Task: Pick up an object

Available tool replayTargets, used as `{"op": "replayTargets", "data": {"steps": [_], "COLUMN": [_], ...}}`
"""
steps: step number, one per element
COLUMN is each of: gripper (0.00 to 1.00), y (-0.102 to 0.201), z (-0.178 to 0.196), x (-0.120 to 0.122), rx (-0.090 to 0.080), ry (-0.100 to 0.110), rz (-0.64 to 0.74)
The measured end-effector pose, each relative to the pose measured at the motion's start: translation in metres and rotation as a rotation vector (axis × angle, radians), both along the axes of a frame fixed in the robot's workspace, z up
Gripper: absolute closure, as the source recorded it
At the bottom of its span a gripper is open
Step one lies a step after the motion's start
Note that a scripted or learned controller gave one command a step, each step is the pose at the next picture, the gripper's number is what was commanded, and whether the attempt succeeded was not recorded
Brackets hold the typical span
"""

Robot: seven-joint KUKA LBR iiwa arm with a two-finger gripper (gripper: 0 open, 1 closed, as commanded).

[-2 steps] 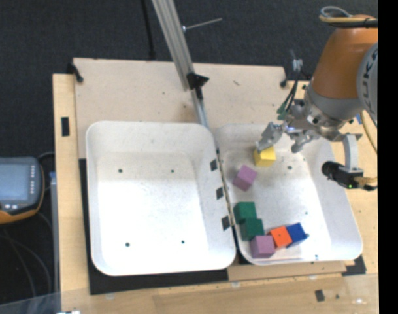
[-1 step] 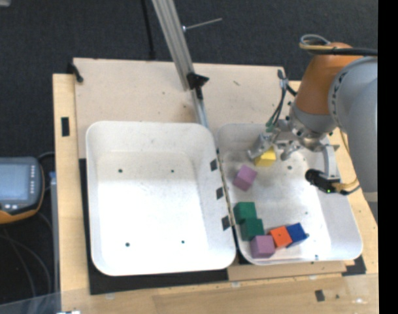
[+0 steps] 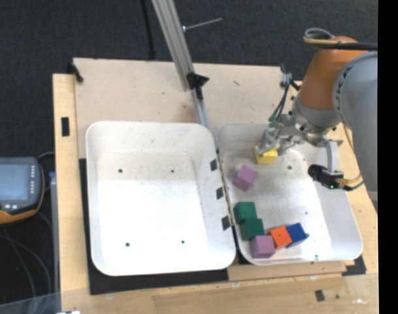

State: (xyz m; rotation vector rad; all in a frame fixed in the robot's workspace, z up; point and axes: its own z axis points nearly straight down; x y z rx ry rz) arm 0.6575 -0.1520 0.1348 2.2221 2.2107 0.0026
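Camera view: jaws [image 3: 269, 148] pinching yellow block [image 3: 268, 154] near right bin's [image 3: 336, 231] far edge.

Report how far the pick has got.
Done: the gripper has reached the right bin and sits at the yellow block. In hand: closing on it; a firm grasp is unclear. Left: lifting it. The other blocks lie untouched.

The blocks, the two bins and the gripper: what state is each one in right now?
gripper: low in the right bin, right at the yellow block.
yellow block: under the gripper, near the bin's back.
purple block: lying alone, tilted.
green blocks: two, touching.
purple, orange and blue blocks: clustered at the front.
right bin: holds all blocks.
left bin: upright.
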Motion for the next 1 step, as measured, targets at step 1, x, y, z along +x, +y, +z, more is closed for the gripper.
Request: {"op": "replayTargets", "data": {"steps": [1], "gripper": [1.0], "y": [0.0454], "z": [-0.0298], "x": [-0.003], "rx": [-0.005], "ry": [-0.013], "rz": [0.009]}}
